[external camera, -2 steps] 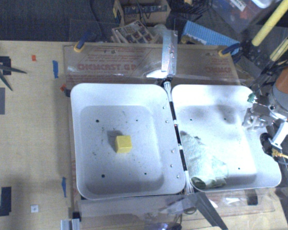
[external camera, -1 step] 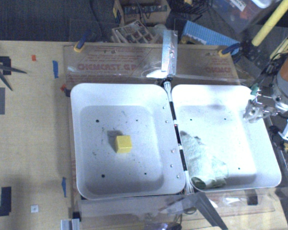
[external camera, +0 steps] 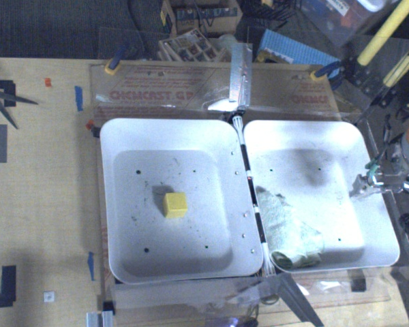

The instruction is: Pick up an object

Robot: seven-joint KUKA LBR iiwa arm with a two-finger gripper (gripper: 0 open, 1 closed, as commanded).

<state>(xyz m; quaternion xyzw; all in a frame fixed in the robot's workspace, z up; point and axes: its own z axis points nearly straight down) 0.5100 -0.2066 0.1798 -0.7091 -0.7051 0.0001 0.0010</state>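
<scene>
Two white bins sat side by side on a tan bench. Far to the left, the bench had some small blue marks and a few dark things lying near its edge. Behind the bins lay a flat brown board with red letters on it.

The left bin had one small yellow block in it. The block sat near the middle of the bin floor, by itself, well away from the walls. It threw a little dark shadow up and to its left. Tiny dark specks dotted the floor around it.

The two bins touched along a thin line down the middle. The right bin had a soft, crumpled bundle in it, pale with green and grey patches. The bundle lay close to the left wall of that bin and ran down to the near corner, where its end looked rolled up.

The gripper was at the right side of the right bin, just by the rim. It was well apart from the bundle and far from the yellow block. It held nothing. It was too small and blurry to tell if it was spread wide or closed.
</scene>
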